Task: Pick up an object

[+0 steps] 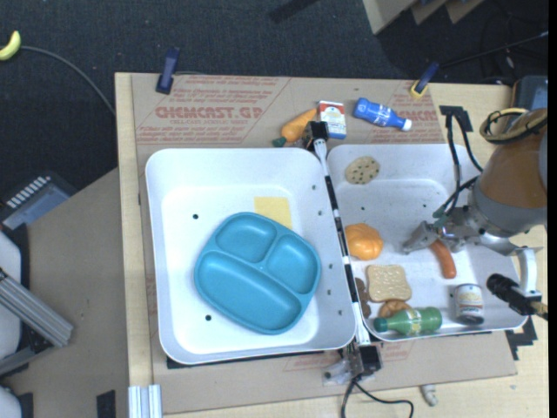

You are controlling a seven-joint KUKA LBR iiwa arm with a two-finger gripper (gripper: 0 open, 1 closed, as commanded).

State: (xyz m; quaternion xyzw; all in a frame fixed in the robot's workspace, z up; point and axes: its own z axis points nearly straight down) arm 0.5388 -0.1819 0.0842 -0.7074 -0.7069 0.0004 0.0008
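The grey two-finger gripper [426,236] is reaching into the right-hand shallow white bin [409,168] from the right, its metal tips sitting low over the bin floor; whether they are open or closed I cannot tell. Just beside the tips, toward the arm, a small orange-red sausage-shaped piece [446,259] is lying on the floor (touching or merely next to them is unclear). To the left of the gripper an orange rounded fruit-like object [364,241] is resting. Below it are lying a tan slice of toy bread [387,280], a green plastic bottle on its side [411,321] and a small labelled tin can [468,302]. Above and to the left, a round speckled cookie [361,170] is lying near the bin's far wall. Farther left, the other white bin [170,190] is bearing a blue sectioned plastic plate [256,272] and a pale yellow flat square [273,209].
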